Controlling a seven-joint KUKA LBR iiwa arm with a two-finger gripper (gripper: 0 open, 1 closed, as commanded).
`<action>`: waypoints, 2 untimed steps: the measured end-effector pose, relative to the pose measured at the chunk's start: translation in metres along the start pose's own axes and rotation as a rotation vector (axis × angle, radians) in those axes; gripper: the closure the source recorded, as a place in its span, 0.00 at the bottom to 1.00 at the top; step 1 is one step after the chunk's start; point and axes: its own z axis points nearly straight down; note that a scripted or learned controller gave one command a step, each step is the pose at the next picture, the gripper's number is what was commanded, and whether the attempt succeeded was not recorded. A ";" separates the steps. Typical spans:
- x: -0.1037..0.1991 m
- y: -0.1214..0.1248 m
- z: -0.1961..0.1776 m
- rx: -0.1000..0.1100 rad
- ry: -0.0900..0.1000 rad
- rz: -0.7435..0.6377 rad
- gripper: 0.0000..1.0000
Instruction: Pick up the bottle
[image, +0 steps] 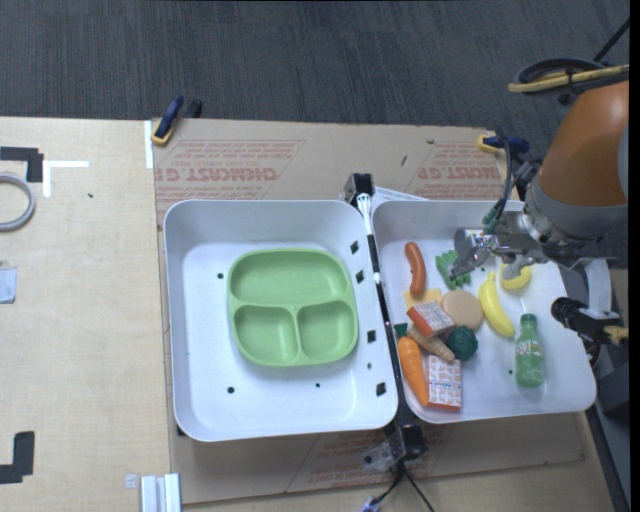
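Note:
The bottle is small and green with a green cap and a pale label. It lies near the front right corner of the right bin, cap toward the back. My gripper hangs over the back part of that bin, above and to the left of the bottle and apart from it. A yellow banana lies between the two. The grey arm with its orange band comes in from the right.
The right bin also holds a red sausage, a carrot, a juice carton, a dark green broccoli, a tan disc and a red box. A green divided plate lies in the left bin.

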 end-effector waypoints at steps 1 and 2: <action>0.007 0.050 0.123 -0.001 0.000 -0.003 0.00; 0.006 0.050 0.113 -0.002 -0.001 0.000 1.00</action>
